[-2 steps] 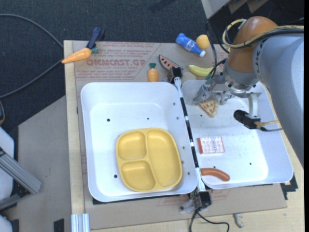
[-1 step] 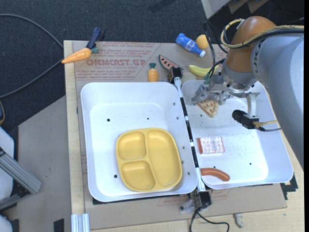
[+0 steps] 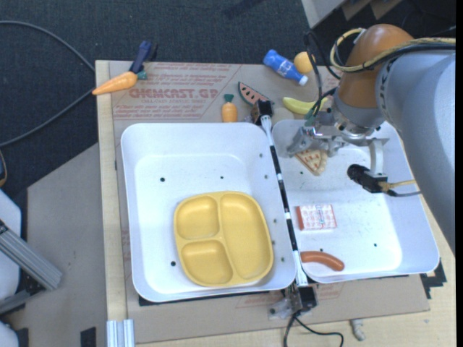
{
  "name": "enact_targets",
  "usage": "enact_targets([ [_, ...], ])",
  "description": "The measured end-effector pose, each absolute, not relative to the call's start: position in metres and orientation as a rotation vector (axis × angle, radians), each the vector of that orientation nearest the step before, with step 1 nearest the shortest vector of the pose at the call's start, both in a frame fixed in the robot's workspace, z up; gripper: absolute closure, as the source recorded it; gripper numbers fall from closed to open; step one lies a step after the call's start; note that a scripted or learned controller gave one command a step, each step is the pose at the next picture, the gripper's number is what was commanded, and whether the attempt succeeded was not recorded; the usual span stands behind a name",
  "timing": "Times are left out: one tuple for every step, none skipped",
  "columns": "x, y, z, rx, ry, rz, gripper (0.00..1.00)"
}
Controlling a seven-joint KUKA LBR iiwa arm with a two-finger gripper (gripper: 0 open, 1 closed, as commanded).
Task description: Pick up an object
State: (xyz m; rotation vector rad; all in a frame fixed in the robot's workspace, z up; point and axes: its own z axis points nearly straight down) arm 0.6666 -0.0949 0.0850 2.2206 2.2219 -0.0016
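Reaching down into the right bin (image 3: 405,262), the grey arm is working at its far end.

The gripper (image 3: 312,142) is hanging right over a tan cracker piece (image 3: 313,160) near the bin's back wall, and how its tips are standing cannot be told. A red and white packet (image 3: 316,217) and a sausage (image 3: 322,261) are lying nearer the front. A yellow tray (image 3: 223,237) is sitting in the left bin (image 3: 145,157). A banana (image 3: 300,105) is lying behind the bins.

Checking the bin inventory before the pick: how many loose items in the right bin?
3: a cracker-like wedge at the far end under the claw, a red-patterned card mid-bin, a sausage at the near edge. The arm may hide more.
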Motion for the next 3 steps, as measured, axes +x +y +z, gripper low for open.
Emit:
enact_targets([
  [0.667,-0.113,0.085,2.221,2.219,0.000,0.00],
  [0.667,-0.113,0.095,2.219,2.220,0.000,1.00],
  [0.579,-0.067,0.185,2.221,2.222,0.001,1.00],
])
